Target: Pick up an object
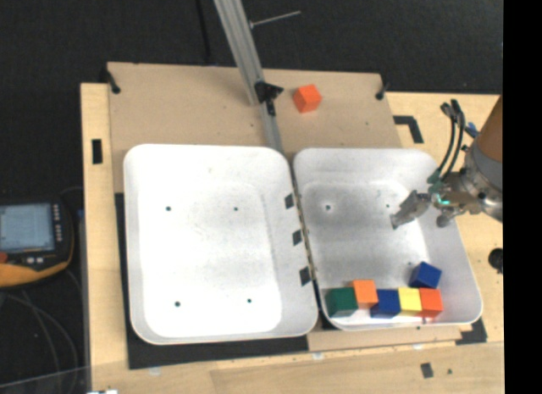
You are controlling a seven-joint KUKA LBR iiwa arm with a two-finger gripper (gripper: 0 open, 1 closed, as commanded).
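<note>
white bins (pixel 212 240); green cube (pixel 341 302), orange cube (pixel 365 291), blue cubes (pixel 425 275), yellow cube (pixel 410 300)

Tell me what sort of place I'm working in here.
Most likely a robotics lab test bench, not a home or shop. Two shallow white bins sit on a wooden board, coloured blocks lie along the right bin's near wall, and a handheld control pendant rests at left.

The tan bench (pixel 195 104) bears two white bins, left (pixel 207 244) and right (pixel 373 189), side by side, and an orange cube (pixel 306 98) behind them.
</note>
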